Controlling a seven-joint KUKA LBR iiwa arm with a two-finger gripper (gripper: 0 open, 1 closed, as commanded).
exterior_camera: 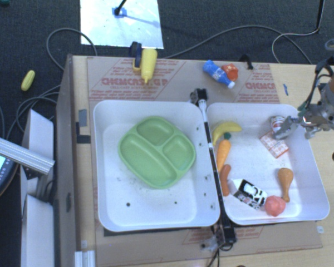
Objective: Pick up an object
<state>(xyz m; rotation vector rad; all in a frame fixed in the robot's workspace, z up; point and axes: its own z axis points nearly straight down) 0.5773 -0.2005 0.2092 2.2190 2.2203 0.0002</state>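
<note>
Overhead, two bins are seen on the table (172,74): a green tray (157,151) in the left, toys in the right. At the right bin's (317,196) far edge, the claw (288,126) hangs by a can (276,123); its grip cannot be told.

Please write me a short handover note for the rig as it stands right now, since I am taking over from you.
Gripper: low at the right bin's far right side, beside a small can; grip state unclear, nothing visibly held.
Right bin: banana, carrot, red-and-white packet, drumstick, black-and-white box, pinkish-red ball.
Left bin: green divided plate.
Done: no pick confirmed.
Left: grasp one object and lift it.
</note>
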